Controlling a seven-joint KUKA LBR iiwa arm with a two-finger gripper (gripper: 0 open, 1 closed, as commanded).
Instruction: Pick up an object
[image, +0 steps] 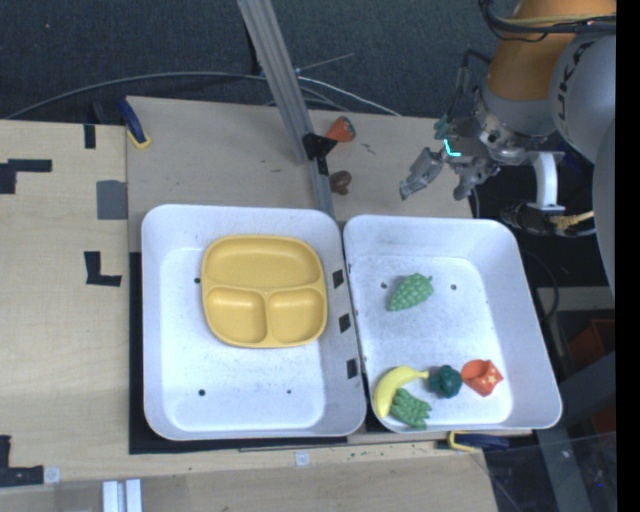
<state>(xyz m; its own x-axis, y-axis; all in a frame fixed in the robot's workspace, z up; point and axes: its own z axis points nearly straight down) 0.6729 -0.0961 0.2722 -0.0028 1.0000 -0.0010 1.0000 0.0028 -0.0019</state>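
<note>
Starting at the left, the table (60, 300) carries a white left bin (165, 400) holding a yellow divided plate (265, 290), which sits toward that bin's far side. Just beside it, the right bin (520, 300) holds all the small candidates for picking: a green bunch of grapes (410, 292) near its middle, and along its near edge a yellow banana (392, 383) touching a leafy green piece (409, 408), then a dark green broccoli-like piece (445, 381) and a red-orange pepper-like toy (482, 376) close together. Further right and beyond the far rim of the right bin, the end effector (445, 175) hangs over bare table, its fingers spread apart with nothing between them.

By my judgement the task is barely begun: nothing is lifted, every item lies in its bin, and the whole approach, descent, grasp and lift remain. No brand, label or readable writing appears on anything.
</note>
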